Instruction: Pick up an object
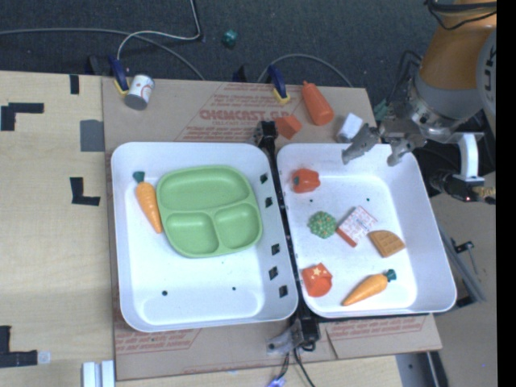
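My gripper hangs over the far rim of the right bin, open, with nothing between its two grey fingers. Below it in that bin lie a red tomato, a green broccoli, a red and white box, a brown bread slice, a red pepper piece and an orange carrot. The left bin holds a green divided plate and a second carrot beside it.
Behind the bins on the cardboard lie an orange carrot-like toy, a small orange block, a white cube and a small can. Blue clips and cables run along the far edge.
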### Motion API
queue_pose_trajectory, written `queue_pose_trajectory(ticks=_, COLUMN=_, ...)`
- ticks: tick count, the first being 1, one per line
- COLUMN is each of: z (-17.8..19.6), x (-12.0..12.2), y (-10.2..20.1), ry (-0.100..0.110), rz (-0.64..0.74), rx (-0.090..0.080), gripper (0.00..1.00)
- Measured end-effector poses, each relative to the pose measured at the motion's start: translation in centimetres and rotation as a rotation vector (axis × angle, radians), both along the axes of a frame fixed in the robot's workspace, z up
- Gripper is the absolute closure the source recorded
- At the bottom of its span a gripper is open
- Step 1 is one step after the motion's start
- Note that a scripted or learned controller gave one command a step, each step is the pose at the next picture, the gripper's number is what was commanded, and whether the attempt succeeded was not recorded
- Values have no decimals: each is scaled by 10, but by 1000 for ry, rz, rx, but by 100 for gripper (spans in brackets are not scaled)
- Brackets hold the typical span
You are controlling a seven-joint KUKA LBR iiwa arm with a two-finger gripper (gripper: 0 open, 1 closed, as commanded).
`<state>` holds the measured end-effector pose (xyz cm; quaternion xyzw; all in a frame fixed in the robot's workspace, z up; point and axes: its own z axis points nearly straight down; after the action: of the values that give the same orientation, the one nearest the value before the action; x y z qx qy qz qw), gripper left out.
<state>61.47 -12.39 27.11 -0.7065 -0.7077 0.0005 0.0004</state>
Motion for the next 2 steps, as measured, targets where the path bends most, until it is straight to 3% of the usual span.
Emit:
queue_pose_trajectory(ticks=1, z=-89, x=1, y=44, ry=4, rz=1, rx=1, gripper=0)
queue_pose_trajectory(ticks=2, z=-184, x=31, y=27, ry=-3, rz=0, rx=-1, gripper=0)
